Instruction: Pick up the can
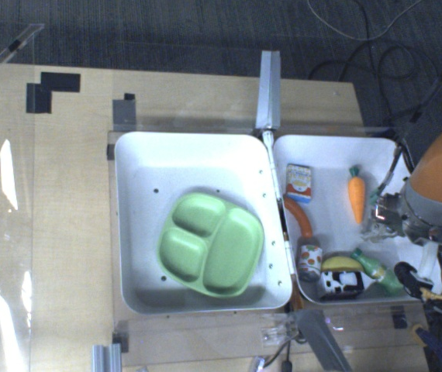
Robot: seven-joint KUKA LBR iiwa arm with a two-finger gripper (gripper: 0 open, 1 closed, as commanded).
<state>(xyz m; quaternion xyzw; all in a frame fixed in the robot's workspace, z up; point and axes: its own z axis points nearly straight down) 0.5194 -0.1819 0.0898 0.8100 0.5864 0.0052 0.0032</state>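
**Can lying at front-left of right bin; gripper over bin's right side**

- Bench: two shallow white bins side by side. Left bin (128, 208) holds a green divided plate (212, 243), three compartments, sitting toward the front of the bin and slightly tilted.
- Right bin (329, 149) holds the clutter, most of it along the left wall and the front edge.
- Can (309, 259): small, dark body with a patterned label, lying near the front-left corner of the right bin, close against the divider between the bins. Just beside it to the right, a banana (340, 263), and a black-and-white cow-patterned item (340, 283) sits in front of the banana, touching or nearly so.
- Behind the can, a red-brown sausage-shaped toy (300, 217) runs along the left wall; behind that again, a small carton with a blue and red label (299, 183).
- Carrot (356, 195), orange with green top, stands apart toward the middle-back of the bin.
- Green bottle (376, 270) lies at the front right, its neck pointing toward the banana.
- Gripper (381, 222): over the right side of the right bin, just right of the carrot, well apart from the can. Cannot tell whether it is apart or together; detail too blurred. Nothing seen held in it.
- Arm: orange band (438, 169) at the right edge.
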